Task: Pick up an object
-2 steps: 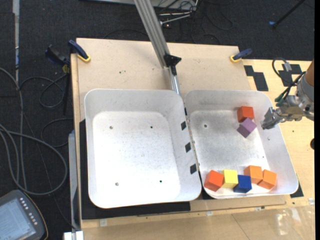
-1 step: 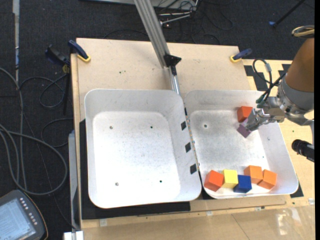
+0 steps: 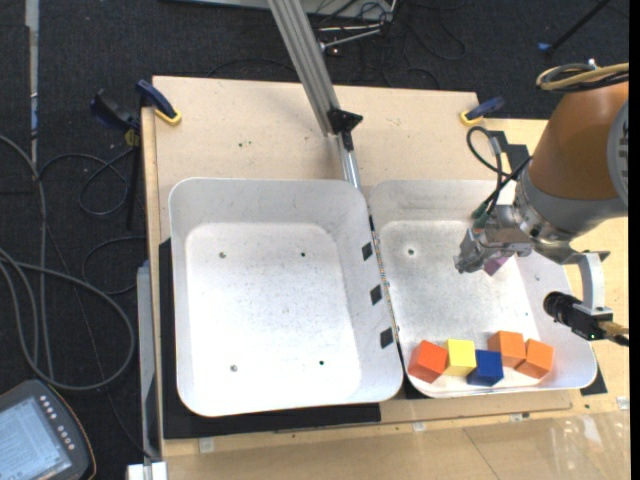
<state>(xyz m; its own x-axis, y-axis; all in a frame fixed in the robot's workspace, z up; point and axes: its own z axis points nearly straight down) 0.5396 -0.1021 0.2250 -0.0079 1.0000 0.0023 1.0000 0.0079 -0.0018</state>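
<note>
The tabletop (image 3: 260,128) is a tan board carrying two shallow white bins side by side. The left bin (image 3: 200,268) occupies the centre-left of the board. The right bin (image 3: 430,238) adjoins it along a shared edge marked with small black patches.

The arm (image 3: 585,148) enters from the right, its orange band above a grey wrist, and reaches over the upper middle of the right bin. The gripper (image 3: 478,258) points down toward the bin floor. A small purple object (image 3: 495,263) appears at the gripper tips, but whether it sits between them cannot be determined, and the gripper's opening cannot be determined either.

A slanted grey metal pole (image 3: 300,48) runs from the top of the view down to the rear junction of the bins.

Five blocks lie in a row along the near wall of the right bin, well apart from the gripper:
- orange block (image 3: 429,359), leftmost;
- yellow block (image 3: 461,355), just beside it;
- blue block (image 3: 488,367);
- second orange block (image 3: 509,347);
- third orange block (image 3: 537,357), rightmost.

Yellow-tipped clamps (image 3: 160,103) grip the rear corners of the tabletop.
</note>
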